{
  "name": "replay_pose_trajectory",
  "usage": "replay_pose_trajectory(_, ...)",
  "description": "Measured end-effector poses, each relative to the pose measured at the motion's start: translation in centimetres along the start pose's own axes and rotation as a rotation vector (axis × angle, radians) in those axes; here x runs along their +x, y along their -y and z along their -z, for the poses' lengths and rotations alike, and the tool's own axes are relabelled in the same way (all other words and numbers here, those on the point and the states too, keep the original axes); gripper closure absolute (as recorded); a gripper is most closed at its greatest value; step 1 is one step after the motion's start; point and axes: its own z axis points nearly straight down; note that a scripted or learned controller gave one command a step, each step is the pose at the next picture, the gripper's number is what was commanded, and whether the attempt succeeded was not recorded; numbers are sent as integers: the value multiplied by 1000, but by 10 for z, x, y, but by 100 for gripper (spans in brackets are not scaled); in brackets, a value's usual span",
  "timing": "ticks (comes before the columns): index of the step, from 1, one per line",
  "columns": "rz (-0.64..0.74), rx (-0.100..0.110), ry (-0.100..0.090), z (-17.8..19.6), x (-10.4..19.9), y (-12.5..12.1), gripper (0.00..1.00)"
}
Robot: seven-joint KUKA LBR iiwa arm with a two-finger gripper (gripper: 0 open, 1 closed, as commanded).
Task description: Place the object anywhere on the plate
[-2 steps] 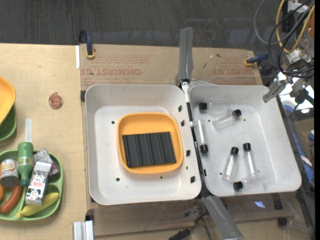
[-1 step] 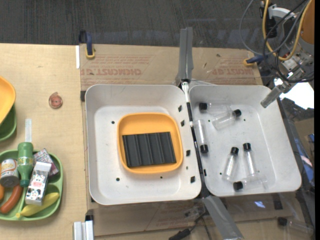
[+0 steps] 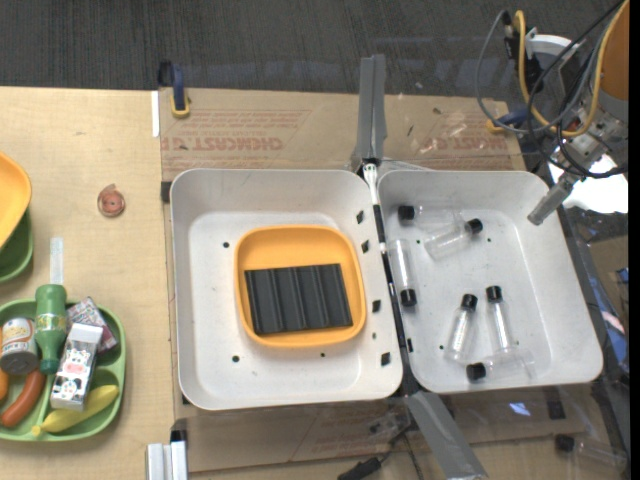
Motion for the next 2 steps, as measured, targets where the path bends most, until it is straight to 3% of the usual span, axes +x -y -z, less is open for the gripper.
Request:
replay_pose_trajectory(1, 246, 0, -4, -3, 1, 1, 0)
replay_pose_trajectory(2, 595, 0, -3, 7, 5, -3, 0)
